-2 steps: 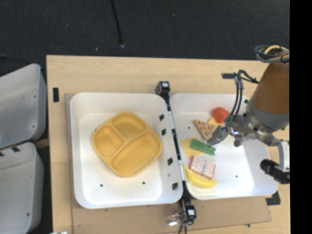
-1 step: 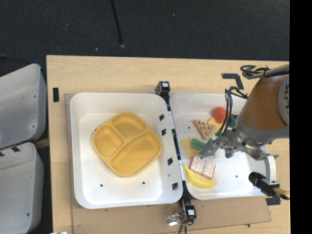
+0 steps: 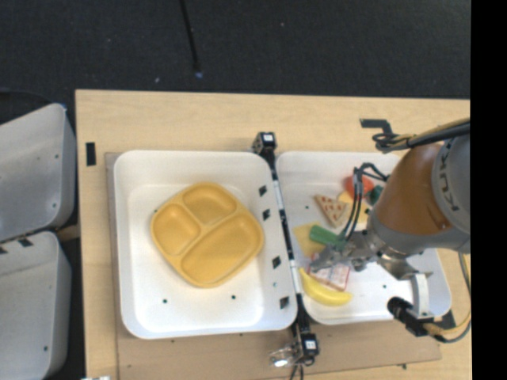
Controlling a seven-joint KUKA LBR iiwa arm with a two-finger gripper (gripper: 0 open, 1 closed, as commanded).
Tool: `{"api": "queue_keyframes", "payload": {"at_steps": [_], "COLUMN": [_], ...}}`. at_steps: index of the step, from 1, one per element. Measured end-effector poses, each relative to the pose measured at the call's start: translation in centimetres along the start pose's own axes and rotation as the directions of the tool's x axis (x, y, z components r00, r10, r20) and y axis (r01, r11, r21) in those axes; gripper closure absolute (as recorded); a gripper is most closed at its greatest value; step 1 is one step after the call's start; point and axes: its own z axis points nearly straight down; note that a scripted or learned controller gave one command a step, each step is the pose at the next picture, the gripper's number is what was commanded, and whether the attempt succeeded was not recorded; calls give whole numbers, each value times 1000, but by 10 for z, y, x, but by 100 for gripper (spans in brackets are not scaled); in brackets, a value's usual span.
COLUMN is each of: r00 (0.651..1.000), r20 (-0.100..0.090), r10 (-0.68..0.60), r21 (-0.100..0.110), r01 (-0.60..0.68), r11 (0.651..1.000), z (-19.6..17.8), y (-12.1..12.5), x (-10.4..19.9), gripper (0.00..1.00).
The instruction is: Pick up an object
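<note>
Bench: a pale wooden tabletop (image 3: pixel 95 212) bearing two shallow white plastic bins side by side.

Left bin (image 3: pixel 131 291): one yellow plastic divided plate (image 3: pixel 207 233) with three compartments, lying flat near the bin's middle.

Right bin (image 3: pixel 305 172): a cluster of small toy items.
- Yellow plastic banana (image 3: pixel 323 293), lying near the bin's front left corner, close to the wall between the bins.
- Small packet with red and white print (image 3: pixel 334 275), just behind the banana and touching or nearly touching it.
- Green elongated piece (image 3: pixel 325 235), near the bin's middle, beside the arm.
- Tan triangular slice with red spots (image 3: pixel 332 208), further back.
- Red-orange rounded piece (image 3: pixel 352 186), at the back, partly hidden by cables.

Arm: grey KUKA arm with an orange band (image 3: pixel 408 200), reaching in from the right and standing over the right bin. The two-finger gripper (image 3: pixel 342 258) is low over the cluster, just above the packet and next to the green piece. Whether its fingers are apart or together cannot be told, and no item is visibly between them.
</note>
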Motion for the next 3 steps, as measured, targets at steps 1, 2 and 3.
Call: {"api": "queue_keyframes", "payload": {"at_steps": [1,2,3], "r00": [1000,1000,1000], "r20": [2,3,3], "r10": [8,-6,-6], "r21": [-2,-7,-7], "r01": [-8,6,6], "r11": [1000,1000,1000], "z": [-11,-72,-132], "y": [2,6,8], "x": [-2,-5,-4], "gripper": [100,100,100]}}
